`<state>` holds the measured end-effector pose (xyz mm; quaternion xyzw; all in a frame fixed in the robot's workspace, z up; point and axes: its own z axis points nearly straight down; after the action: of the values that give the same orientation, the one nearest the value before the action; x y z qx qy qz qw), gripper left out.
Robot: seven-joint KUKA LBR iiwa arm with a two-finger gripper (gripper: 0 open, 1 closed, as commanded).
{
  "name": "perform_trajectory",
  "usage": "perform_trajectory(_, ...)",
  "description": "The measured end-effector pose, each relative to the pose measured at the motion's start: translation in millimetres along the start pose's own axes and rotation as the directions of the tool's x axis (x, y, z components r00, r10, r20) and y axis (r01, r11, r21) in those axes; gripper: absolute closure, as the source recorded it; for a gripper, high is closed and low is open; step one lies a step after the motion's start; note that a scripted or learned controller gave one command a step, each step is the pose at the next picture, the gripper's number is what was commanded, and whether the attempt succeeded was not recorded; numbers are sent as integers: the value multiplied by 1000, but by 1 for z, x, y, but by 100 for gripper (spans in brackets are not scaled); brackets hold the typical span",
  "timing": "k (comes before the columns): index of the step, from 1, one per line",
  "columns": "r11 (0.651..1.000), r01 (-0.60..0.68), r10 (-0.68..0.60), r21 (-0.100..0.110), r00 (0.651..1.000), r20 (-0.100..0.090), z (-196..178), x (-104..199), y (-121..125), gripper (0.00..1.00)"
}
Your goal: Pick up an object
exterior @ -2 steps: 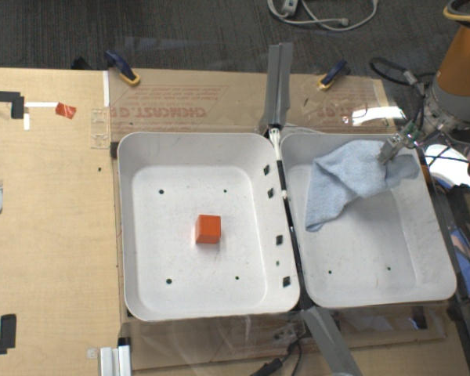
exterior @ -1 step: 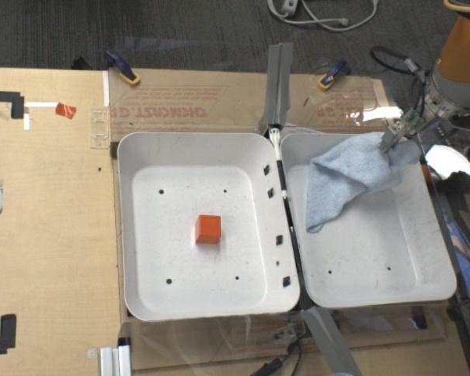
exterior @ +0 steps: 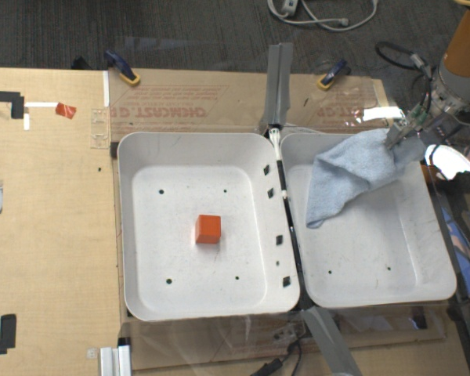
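Cloth [exterior: 352,175], a soft grey-blue rag, hung crumpled over the right bin [exterior: 392,280], its long axis slanting from upper right down to lower left. Gripper [exterior: 401,135] pinched its upper corner, jaws closed on fabric. 1 orange cube [exterior: 208,229] sat in the left bin [exterior: 141,233].

The arm [exterior: 464,45] was cut off by the right edge, only its orange band and wrist in view. The gripper [exterior: 398,135] sat against the far right corner of the blue-grey cloth [exterior: 352,175], its fingertips too small and cluttered to tell apart. The cloth hid part of the right bin [exterior: 392,288] floor beneath it.
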<state>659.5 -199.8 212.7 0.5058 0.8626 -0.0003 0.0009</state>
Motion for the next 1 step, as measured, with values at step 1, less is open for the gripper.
perform_trajectory(1,989,146,-146,0,989,1,-12,2,2,100)
